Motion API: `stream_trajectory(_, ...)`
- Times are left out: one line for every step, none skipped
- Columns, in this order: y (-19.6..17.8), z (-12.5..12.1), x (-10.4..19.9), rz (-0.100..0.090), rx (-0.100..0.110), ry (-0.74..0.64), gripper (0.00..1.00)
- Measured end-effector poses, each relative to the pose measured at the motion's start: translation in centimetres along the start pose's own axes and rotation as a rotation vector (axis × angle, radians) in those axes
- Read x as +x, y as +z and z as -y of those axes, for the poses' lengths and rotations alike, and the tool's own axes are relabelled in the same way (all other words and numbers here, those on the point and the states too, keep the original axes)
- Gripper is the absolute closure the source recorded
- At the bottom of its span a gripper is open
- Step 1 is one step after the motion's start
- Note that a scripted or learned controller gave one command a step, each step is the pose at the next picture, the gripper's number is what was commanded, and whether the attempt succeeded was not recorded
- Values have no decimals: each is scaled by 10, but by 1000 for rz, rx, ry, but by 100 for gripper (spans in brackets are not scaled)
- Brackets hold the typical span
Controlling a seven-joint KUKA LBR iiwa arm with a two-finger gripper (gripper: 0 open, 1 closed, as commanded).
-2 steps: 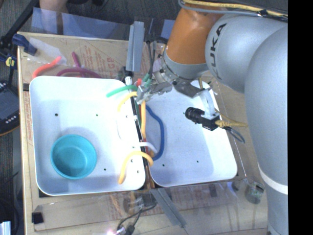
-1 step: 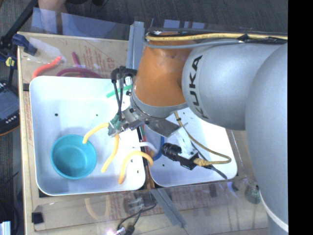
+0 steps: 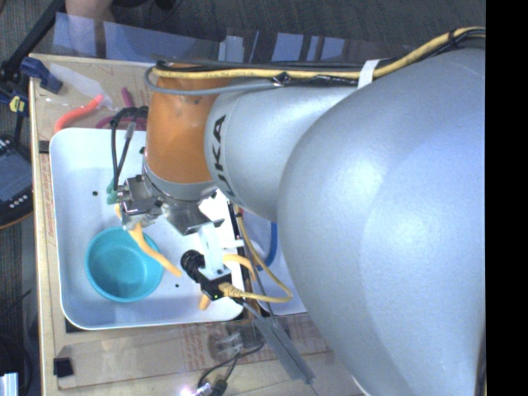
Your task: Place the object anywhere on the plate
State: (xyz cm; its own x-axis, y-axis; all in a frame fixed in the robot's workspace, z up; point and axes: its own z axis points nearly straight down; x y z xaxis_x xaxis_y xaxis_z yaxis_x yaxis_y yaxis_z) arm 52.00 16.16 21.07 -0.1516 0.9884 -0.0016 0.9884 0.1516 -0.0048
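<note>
Across the right and centre of the frame, the grey arm (image 3: 371, 205) blocks most of the bench. Its orange band (image 3: 177, 134) sits in the upper middle, over the white bin (image 3: 70, 159) at the left. That bulk is the first risk: the camera sees little of the bin beneath it, so a drop made under the wrist would be hard to check.

The bin's floor shows as bare white along its left side. In the lower left of the bin sits a blue dish (image 3: 122, 266), round with a raised wall, which I take to be the plate. It lies close to the bin's lower left corner.

The gripper (image 3: 136, 209) hangs just above and to the right of the dish, near its upper rim. Whether it is clenched, released or carrying anything cannot be told from here, because the wrist hardware and wiring hide its tip. A thin yellow-orange strip (image 3: 155, 252) crosses the dish's right rim. It may be the object or only part of the wiring, and I cannot say which.

With the tool over the rim and not the middle, a release here could land the object on the wall, tip it out onto the bin floor, or nudge the light dish aside. The loose yellow cable (image 3: 264, 291) looping at lower centre could also snag.
</note>
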Motion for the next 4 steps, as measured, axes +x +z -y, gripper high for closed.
stream_trajectory(0,0,0,0,0,0,0)
stream_trajectory(-9,0,0,1,3,-4,100)
stream_trajectory(113,22,56,-4,-15,52,100)
stream_trajectory(36,36,54,-1,-3,-175,100)
